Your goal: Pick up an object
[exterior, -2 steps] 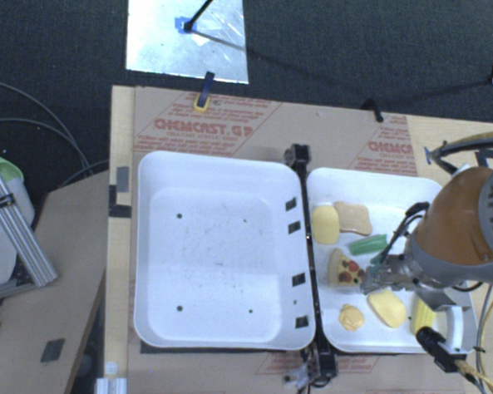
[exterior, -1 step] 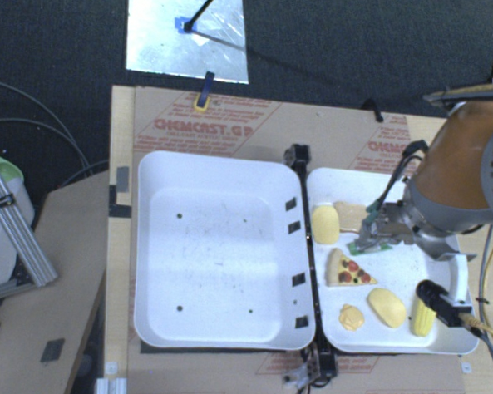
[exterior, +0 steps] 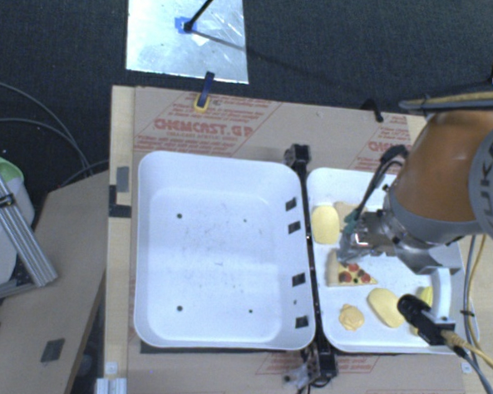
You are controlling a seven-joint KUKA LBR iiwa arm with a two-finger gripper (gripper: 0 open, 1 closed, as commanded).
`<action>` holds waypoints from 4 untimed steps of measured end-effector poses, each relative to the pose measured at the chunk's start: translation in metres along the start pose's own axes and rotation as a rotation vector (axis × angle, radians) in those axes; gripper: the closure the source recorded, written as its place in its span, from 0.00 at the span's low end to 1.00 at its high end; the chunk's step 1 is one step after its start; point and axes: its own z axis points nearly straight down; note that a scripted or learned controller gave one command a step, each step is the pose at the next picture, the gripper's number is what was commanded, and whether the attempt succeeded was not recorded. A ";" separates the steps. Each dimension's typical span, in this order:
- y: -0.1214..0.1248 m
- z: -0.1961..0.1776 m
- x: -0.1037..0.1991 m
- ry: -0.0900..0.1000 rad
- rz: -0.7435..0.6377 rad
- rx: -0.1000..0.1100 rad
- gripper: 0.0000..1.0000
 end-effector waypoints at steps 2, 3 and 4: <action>0.002 -0.141 0.112 0.003 -0.002 -0.006 1.00; 0.002 -0.178 0.102 0.000 0.003 -0.002 1.00; 0.017 -0.164 0.068 -0.002 0.011 0.002 1.00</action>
